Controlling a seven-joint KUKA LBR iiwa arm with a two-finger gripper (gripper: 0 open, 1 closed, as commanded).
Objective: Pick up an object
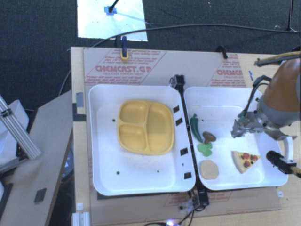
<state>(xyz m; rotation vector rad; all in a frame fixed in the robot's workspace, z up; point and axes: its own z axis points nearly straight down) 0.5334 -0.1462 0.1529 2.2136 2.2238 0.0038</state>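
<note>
The claw (236,130), its state impossible to tell, hovers in the right white bin (221,98) above the flat pizza-slice toy (244,160); judged approach step, a descent comes next.

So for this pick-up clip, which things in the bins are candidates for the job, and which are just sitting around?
Job:
gripper
pizza slice
green chili pepper
brown mushroom
green leafy piece
round tan cookie

Lying about:
yellow divided plate, left bin
blue-handled clamp
</note>
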